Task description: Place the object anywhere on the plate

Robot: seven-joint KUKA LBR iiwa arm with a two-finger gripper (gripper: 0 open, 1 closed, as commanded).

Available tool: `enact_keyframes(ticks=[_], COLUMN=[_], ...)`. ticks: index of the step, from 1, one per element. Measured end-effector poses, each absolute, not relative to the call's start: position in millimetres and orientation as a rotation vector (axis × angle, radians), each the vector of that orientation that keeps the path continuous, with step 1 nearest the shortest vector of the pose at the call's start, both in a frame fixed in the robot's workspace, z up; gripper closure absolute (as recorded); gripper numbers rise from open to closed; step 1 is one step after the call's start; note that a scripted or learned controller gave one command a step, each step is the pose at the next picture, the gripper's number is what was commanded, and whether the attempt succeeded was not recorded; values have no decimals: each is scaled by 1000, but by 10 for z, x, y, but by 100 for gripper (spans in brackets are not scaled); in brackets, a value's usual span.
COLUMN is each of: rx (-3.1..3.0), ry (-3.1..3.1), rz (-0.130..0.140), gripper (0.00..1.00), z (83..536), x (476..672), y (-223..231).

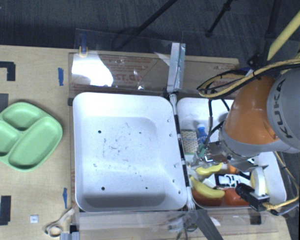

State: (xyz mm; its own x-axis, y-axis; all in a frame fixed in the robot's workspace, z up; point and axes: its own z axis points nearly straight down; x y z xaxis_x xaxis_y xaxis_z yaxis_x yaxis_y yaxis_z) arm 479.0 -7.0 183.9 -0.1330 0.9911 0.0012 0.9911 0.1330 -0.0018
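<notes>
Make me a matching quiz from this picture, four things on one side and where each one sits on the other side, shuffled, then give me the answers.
Things:
1. green plate
2. banana
3. left bin
4. arm's orange band

Places:
A. above the right bin
B. in the right bin, near its front edge
C. on the wooden bench, far left
D. middle of the view, between plate and right bin

Pairs: 1-C, 2-B, 3-D, 4-A
</notes>
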Motion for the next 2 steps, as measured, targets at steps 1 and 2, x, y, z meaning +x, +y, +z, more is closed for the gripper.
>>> enact_keyframes(ticks=[1, 2], rx=[-1682, -1640], ry=[-2655, -2678], rz=[-3, 0], gripper=[100, 100], z=[1843, 1842], x=[5111, 4931], y=[243, 80])
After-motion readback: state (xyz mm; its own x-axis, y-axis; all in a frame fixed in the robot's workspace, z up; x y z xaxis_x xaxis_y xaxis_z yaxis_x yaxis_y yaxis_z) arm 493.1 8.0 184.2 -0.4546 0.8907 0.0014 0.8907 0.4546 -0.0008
